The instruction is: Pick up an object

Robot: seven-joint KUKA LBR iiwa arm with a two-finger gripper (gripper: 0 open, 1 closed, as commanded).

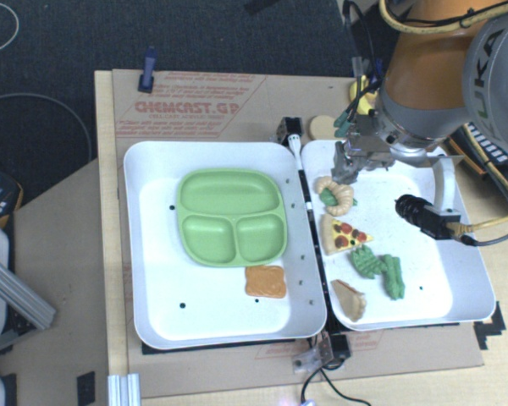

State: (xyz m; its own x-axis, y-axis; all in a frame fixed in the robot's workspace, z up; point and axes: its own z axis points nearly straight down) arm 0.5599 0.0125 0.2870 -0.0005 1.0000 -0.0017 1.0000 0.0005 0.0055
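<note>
You are looking down on two shallow white bins set side by side on a bench. The left bin [144, 227] bears a green three-compartment plate [233, 216] lying flat near its middle, and a toast-coloured slice [265, 282] just beside the plate's near right corner, apart from the bin wall.

The right bin [457, 286] carries the play food you may treat as candidates for picking. Along its left side, from far to near, lie a croissant [335, 190] with a small green piece on it, a pizza slice [342, 234] with red dots, and a tan wedge [349, 299] at the near left corner. A green vegetable piece [378, 269] lies to the right of the pizza slice, between it and the bin's centre.

The arm enters from the right; its orange band [432, 49] sits above the grey wrist. The gripper [345, 169] hangs at the far left part of the right bin, directly above the croissant and very near it. You cannot tell from this view how the gripper is set, nor whether it touches the croissant. A black cylindrical part [419, 216] juts over the bin's right half
</note>
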